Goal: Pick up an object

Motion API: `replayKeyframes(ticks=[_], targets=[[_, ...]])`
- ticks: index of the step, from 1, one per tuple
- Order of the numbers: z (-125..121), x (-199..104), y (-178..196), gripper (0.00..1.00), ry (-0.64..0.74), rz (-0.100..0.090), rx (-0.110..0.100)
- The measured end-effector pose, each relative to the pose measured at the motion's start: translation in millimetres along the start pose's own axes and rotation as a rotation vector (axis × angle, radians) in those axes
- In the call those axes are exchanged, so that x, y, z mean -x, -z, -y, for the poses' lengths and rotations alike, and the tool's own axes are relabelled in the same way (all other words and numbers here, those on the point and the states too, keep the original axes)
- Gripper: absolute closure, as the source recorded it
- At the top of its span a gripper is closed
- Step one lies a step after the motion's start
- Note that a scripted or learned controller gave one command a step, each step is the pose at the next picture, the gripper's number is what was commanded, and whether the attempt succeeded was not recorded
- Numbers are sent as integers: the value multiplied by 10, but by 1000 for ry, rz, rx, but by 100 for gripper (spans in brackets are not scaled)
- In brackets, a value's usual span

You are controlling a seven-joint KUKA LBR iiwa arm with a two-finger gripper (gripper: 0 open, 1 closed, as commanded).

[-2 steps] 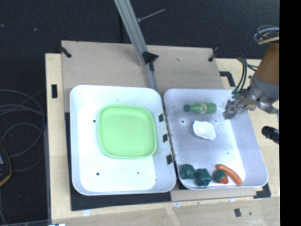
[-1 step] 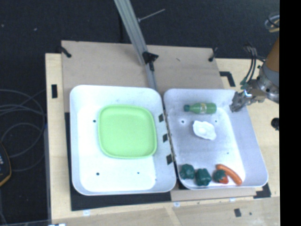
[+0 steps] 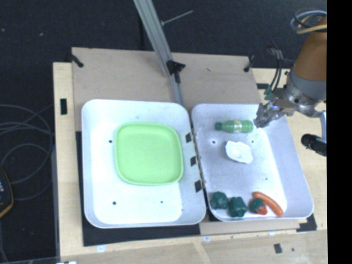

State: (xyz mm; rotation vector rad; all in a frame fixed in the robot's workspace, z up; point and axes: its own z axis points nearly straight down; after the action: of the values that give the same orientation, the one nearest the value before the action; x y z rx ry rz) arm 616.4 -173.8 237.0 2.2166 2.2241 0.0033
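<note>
Two white bins are set side by side on the worktop (image 3: pixel 231 87). The green plate (image 3: pixel 148 153) is parked in the left bin (image 3: pixel 99 202). The green bottle (image 3: pixel 235 126) lies in the right bin (image 3: pixel 291 175), end effector (image 3: pixel 264 117) brought just beside its end, likely for grabbing; grip state can't be told.

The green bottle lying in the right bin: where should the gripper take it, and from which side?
Probably grip the green bottle across its mid-body from above. It lies on its side, running left-right, so fingers should close front-to-back. The gripper sits at its right end.

No legible txt, labels or nos. anywhere.
</note>
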Motion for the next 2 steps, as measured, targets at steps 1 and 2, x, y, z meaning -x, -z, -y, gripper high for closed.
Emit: replayKeyframes(ticks=[1, 2], targets=[[-69, -590, -60, 100, 1, 0, -1], [-53, -1153, -120, 100, 0, 0, -2]])
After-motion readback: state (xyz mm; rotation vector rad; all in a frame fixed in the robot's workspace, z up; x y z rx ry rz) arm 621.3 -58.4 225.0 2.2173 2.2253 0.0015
